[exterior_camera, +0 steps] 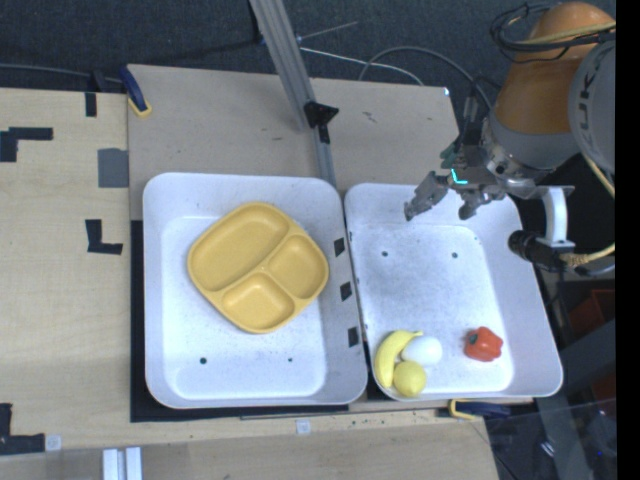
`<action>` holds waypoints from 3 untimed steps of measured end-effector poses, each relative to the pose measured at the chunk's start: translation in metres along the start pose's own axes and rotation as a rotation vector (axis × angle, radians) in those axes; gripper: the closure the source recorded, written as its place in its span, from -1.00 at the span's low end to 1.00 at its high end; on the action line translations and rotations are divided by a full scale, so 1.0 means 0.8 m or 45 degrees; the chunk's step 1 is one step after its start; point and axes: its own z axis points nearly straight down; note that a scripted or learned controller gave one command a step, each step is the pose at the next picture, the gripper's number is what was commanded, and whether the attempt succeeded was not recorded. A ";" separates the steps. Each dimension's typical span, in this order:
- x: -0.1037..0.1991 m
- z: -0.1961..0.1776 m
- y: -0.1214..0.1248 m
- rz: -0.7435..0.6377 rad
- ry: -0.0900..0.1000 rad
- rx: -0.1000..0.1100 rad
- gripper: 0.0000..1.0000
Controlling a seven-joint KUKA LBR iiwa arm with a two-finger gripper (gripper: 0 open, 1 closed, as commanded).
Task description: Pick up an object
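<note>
Four candidate objects lie in the right bin (pixel 520 298), all at its near edge: a banana (pixel 391 349), an egg (pixel 424 350) and a lemon (pixel 409 377) bunched touching one another in the near-left corner, and a red pepper (pixel 483 344) standing apart to their right. The left bin (pixel 160 298) carries a yellow tray (pixel 258 266) with three compartments, nothing in them.

Step in hand, by my judgement: approach. No object has been picked. The arm (pixel 545 88) reaches in from the right and carries the hand (pixel 442 201) over the far edge of the right bin, well apart from all four objects.

Hand: two fingers are seen splayed apart, one pointing toward the bin divider, the other toward the bin floor. Nothing lies between them and they touch no object; whether they touch the bin rim cannot be told from this angle.

Next move, as judged: travel toward the near edge and descend over one object. The pepper looks the cleaner target, having free space on both sides. The cluster is a risk; fingers closing there may strike a neighbour or the bin wall.
</note>
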 end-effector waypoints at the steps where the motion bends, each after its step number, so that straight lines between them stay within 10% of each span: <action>1: -0.008 0.058 0.001 0.002 -0.002 0.006 -1.00; 3: -0.006 0.205 -0.008 0.001 -0.001 0.006 -1.00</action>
